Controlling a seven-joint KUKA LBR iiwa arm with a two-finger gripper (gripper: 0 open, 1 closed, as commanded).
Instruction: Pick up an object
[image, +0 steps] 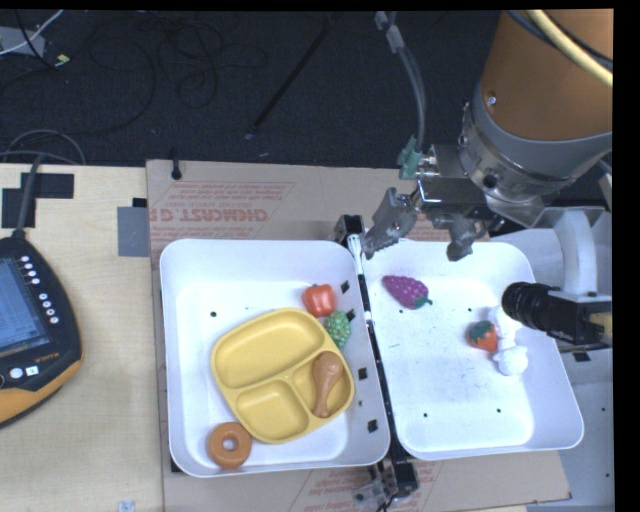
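The hand (420, 232) is seen above the far edge of the right bin (545, 425), near the divide between the two bins. Its two fingers are spread wide apart: one fingertip (374, 243) is placed near the far left corner of the right bin, the other further right over the bin's far rim. Nothing is held between them, and no object is touched by them.

In the right bin, a bunch of purple grapes (406, 290) is found near the far left part of the floor, just in front of the hand. A small orange and green item (483, 335) is lodged by the right wall, with a white piece (511, 358) just beside it.

In the left bin (185, 420), a yellow divided plate (250, 360) is laid, and a brown drumstick (325, 382) is rested in its right compartment. A red pepper (319, 299) and a green item (339, 326) are set just beyond the plate's far right edge. A brown doughnut (230, 445) is placed at the near side, touching the plate's rim.

On the counter (100, 440), at the left, a control pendant (32, 325) is laid
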